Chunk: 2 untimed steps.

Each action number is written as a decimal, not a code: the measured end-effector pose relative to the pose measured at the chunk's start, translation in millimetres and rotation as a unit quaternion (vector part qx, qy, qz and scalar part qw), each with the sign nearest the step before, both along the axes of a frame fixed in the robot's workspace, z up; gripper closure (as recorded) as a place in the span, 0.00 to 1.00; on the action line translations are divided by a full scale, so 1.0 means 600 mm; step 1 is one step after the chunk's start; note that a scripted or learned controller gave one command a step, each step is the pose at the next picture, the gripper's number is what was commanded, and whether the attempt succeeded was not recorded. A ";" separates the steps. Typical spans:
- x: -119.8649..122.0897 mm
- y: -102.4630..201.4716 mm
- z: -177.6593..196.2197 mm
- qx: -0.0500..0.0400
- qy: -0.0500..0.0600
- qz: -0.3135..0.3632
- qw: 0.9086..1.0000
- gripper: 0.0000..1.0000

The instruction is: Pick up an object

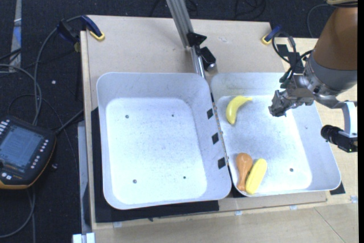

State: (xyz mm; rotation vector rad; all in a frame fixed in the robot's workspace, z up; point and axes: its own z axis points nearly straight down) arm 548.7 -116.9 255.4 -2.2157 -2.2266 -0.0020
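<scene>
- the gripper [278, 108] was seen over the right bin [301, 139], hung off the grey arm [335, 60] that reached in from the right edge.
- whether it was spread or pressed together could not be told; the tip was dark and small against the bin floor.
- nothing was seen pinched in it, so no hold was claimed.
- a yellow banana [236, 108] was found to the gripper's left, near it but apart, at about the same level in the view.
- an orange piece [244, 168] and a yellow oblong piece [255, 175] were found below and left of the gripper, well apart from it, touching each other at the bin's near rim.
- the left bin [153, 139] was located far left of the gripper, past the shared edge.
- step judged: approach phase, no object secured yet, pick not done.
- the banana was judged the likeliest target, being the closest and lying alone.
- next move was judged to call for a shift left to centre over the banana, alignment across its narrow width, then a straight descent.
- the pair at the near rim was judged harder, since the pieces touched and sat by the bin wall.
</scene>
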 end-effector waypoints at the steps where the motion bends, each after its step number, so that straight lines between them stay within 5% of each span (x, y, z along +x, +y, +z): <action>1: -0.012 0.087 -0.025 0.000 0.001 -0.001 1.000 1.00; 2: -0.018 0.159 -0.023 0.000 0.000 -0.001 1.000 1.00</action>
